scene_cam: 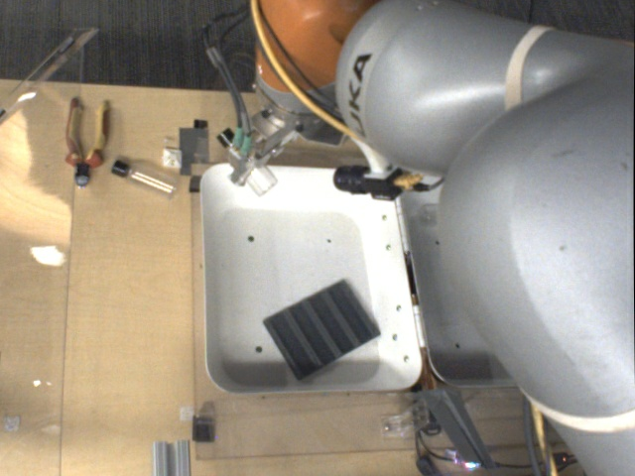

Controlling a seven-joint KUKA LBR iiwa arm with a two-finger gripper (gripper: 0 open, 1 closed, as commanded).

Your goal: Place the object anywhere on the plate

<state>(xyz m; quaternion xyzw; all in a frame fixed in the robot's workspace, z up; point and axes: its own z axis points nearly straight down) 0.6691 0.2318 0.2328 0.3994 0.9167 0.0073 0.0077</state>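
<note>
A black ribbed rectangular slab [320, 328] lies tilted on the floor of the left white bin [223, 296], toward its near right side. My gripper [250, 172] hangs over the bin's far left corner, well away from the slab. Cables and a small green part sit just above it. The large grey arm [496, 167] with its orange band [308, 18] covers most of the right bin [451, 365]. What lies in that bin is hidden.
Red-handled pliers [86, 137] and a small cylinder [142, 176] lie on the wooden bench left of the bins. A black bracket [195, 145] stands by the left bin's far corner. A small black block [203, 427] sits at the near edge.
</note>
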